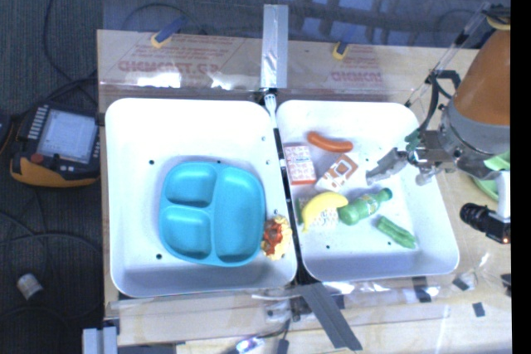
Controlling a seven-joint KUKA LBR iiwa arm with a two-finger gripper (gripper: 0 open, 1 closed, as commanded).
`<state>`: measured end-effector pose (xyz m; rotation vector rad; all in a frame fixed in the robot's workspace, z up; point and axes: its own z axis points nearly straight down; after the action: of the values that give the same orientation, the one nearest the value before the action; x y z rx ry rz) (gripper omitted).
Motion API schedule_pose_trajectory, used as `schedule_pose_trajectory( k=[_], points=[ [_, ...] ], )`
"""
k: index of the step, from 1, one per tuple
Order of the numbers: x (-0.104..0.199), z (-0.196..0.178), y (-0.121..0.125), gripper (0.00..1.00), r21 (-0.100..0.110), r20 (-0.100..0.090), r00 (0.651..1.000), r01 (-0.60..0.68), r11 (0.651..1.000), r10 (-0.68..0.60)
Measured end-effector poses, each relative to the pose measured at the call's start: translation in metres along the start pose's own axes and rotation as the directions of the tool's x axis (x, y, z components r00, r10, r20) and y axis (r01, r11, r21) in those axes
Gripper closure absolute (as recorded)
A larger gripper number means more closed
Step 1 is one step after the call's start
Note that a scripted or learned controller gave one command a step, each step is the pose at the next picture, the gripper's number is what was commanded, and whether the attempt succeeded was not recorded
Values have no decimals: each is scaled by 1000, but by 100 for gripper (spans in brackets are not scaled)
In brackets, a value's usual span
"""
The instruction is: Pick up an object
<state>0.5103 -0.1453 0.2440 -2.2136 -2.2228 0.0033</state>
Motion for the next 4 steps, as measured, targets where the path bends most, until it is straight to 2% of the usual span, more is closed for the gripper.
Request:
schedule_pose_trajectory(
  k=[1, 2, 3, 4],
  points=[
    [12, -59, 16, 0, -2, 1, 998, 56, 998, -56],
    [9, 103, -26, 0, 2, -2, 1000, -13, 1000, 13],
    [-50, 156, -11, 0, -9, -3, 996, -85, 996, 85],
    [-26, 155, 1, 0, -16, 13, 997, 77, 997, -77]
  ],
)
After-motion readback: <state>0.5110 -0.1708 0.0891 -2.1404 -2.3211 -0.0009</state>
